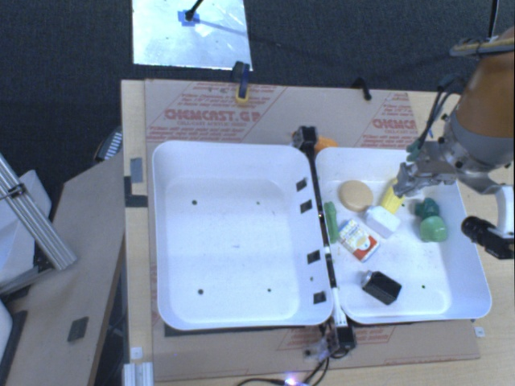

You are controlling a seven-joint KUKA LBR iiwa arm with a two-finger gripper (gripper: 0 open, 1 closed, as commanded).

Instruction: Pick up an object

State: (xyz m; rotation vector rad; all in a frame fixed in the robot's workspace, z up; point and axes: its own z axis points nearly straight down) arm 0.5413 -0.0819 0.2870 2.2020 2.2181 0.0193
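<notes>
Approach is the step in hand, by my reading: the gripper (pixel 406 179) hangs low over the right bin (pixel 459 300), at the upper end of a yellow block (pixel 391 200), and nothing shows between its parts. Whether it is open or closed I cannot tell; the metal there is a blur against the arm (pixel 483 107).

The yellow block looks the likeliest target. It lies in the upper middle of the right bin, touching a white block (pixel 381 220) at its lower end, with a tan disc (pixel 355 195) just beside it on the view's left. Its long axis runs at a slant, from upper right down to lower left.

The next move would call for a descent centred on that block, with the closing line set across the slant, not along it, and kept off the white block. Two green objects (pixel 430 219) sit close on the other side, so room is tight.
</notes>
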